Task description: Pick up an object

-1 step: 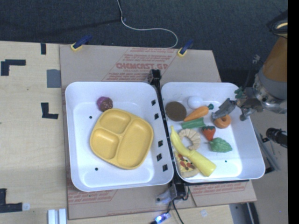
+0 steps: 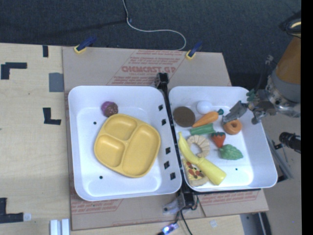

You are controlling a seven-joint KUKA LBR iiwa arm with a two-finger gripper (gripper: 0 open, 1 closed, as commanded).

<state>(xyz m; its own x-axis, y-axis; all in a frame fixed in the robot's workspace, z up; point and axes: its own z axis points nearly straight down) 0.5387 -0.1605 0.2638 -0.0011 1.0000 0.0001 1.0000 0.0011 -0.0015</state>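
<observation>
One fixed camera above the tabletop (image 2: 29,131), angled down on both white bins (image 2: 78,146), moderately near

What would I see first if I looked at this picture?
Probably the big yellow tray with three sections, lying in the left bin beside a small purple ball. Next, the right bin crowded with toy food: a banana, a carrot and a strawberry. The gripper hangs over that bin's right side.
</observation>
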